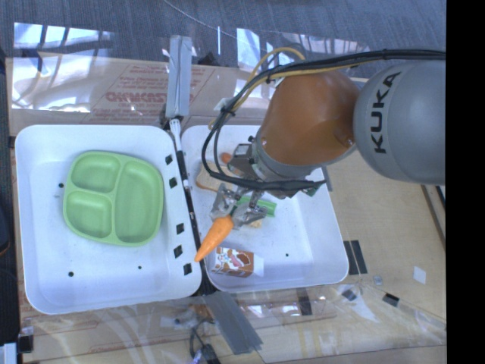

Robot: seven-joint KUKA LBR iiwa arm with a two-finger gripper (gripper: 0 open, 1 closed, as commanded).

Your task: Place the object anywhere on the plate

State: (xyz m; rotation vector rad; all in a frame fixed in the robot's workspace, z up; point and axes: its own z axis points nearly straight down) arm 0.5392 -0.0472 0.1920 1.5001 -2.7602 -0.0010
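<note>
My gripper [241, 207] sits low in the right bin [318, 233] at frame centre, closed on the thick end of the carrot [214, 238], whose tip points lower left over the divider. The green plate [114, 197] lies in the left bin [38, 271]. Risk: the end-only grasp may let the carrot pivot and drop during transfer

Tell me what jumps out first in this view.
The big grey KUKA arm with its orange band fills the right, bent over the right bin. Below its gripper, an orange carrot lies against the bins' divider. A green three-compartment plate sits in the left bin.
</note>
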